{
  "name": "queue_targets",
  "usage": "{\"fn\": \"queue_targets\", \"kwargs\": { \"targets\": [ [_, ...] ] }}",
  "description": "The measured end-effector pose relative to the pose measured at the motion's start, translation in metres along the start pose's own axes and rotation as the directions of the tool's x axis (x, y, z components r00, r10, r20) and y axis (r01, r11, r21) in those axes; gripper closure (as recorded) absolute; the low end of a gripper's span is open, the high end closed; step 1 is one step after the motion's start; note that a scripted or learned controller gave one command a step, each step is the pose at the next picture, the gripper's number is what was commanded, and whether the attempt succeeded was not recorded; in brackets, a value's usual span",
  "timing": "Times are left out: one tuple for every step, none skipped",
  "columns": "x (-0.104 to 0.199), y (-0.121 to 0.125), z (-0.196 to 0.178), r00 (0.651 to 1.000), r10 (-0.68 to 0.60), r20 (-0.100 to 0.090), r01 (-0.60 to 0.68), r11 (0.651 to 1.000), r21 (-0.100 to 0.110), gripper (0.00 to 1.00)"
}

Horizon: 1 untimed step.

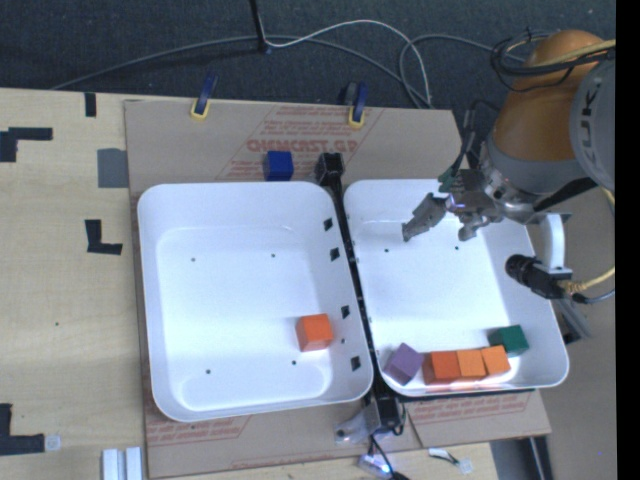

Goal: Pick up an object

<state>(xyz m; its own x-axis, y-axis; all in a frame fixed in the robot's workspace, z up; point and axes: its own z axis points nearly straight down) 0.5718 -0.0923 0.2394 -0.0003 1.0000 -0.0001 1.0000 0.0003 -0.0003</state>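
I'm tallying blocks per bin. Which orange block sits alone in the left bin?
The orange block near the left bin's front right; the other two orange blocks lie in the right bin's row.

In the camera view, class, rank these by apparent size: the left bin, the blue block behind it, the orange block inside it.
1. Left bin, clearly largest.
2. Orange block.
3. Blue block.
The two blocks look nearly alike; the blue one lies farther away, so their order is unsure.

The grey arm reaches in from the right, its gripper (441,223) spread open, holding nothing.
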Motion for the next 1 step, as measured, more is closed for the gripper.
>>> {"fn": "queue_targets", "kwargs": {
  "targets": [
    [0.0,0.0,0.0,1.0,0.0,0.0,0.0,1.0,0.0,0.0]
  ]
}}
